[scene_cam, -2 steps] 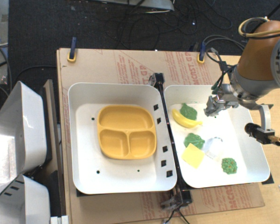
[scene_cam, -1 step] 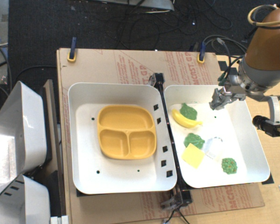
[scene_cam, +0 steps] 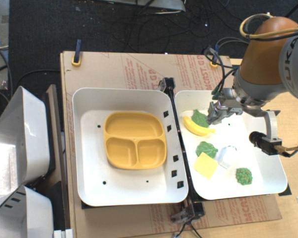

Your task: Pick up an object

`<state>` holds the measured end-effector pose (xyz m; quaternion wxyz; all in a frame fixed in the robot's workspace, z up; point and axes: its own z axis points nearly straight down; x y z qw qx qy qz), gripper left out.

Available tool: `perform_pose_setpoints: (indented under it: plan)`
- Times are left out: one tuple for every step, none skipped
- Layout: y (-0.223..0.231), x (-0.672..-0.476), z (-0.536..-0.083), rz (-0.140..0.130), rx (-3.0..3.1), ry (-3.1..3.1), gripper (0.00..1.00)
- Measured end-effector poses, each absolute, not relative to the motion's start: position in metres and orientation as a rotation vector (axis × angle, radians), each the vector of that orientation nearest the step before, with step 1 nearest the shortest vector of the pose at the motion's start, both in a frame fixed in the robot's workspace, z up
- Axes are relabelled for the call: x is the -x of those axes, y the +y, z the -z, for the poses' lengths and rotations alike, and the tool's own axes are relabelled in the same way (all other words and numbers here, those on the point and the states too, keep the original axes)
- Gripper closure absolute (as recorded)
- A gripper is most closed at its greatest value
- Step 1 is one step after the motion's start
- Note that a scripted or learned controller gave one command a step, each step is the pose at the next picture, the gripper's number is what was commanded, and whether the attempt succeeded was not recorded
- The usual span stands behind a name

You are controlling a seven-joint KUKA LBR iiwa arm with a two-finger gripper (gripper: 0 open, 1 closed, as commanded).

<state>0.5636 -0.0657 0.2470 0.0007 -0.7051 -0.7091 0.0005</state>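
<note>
Nearest the lower edge of the right white shallow bin [scene_cam: 268, 185] we see a small green bumpy lump [scene_cam: 244, 176], with a yellow square block [scene_cam: 205, 165] to its left and a clear plastic piece [scene_cam: 227, 155] between them, slightly farther back. Touching the block's far corner lies a second green leafy lump [scene_cam: 207, 148]. Beyond these a yellow plastic banana [scene_cam: 196, 127] rests beside a third green piece [scene_cam: 199, 117], and the grey gripper [scene_cam: 214, 117] sits low just right of both; we cannot tell how its fingers stand. Across the divider, the left white bin [scene_cam: 89, 133] holds a yellow three-compartment tray [scene_cam: 135, 139].
</note>
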Motion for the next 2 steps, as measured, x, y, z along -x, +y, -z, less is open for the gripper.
perform_pose_setpoints:
  plan:
    - [-0.011, -0.559, -0.254, 0.0, 2.214, -2.228, 1.0]
    - [0.045, -0.554, -0.259, 0.001, 2.213, -2.23, 1.0]
